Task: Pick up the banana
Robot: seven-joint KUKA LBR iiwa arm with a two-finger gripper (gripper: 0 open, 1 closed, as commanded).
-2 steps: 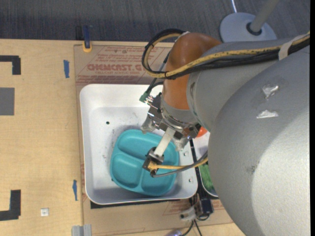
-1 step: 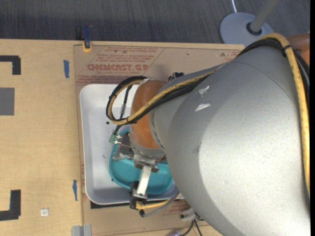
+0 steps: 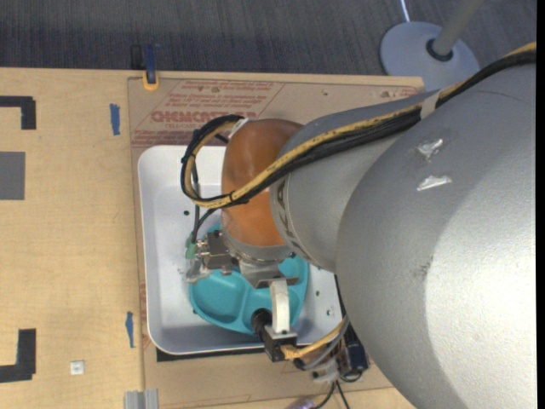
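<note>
The big grey arm point(image 3: 426, 228) sweeps in from the right and covers most of the scene, its orange band point(image 3: 251, 186) sitting right over the middle of the white bin point(image 3: 157, 228). Below that band hangs the end effector point(image 3: 255, 292), teal-bodied, low over the bin's near half — its working end points down and away from the camera, so whether it is clenched or released, I cannot tell. A black-and-yellow cable point(image 3: 200, 173) loops out to the left of the orange band and runs back up along the arm. A white tab point(image 3: 278, 303) and a dark bracket point(image 3: 277, 341) stick out at the near rim of the bin.

And the banana? Can't pick it out — if it lies in this bin, the arm is covering it.

The bin rests on a sheet of printed cardboard point(image 3: 204, 100) on the wooden desk point(image 3: 68, 228), with blue tape marks point(image 3: 115, 119) and black tape corners point(image 3: 25, 113) off to the left.
</note>
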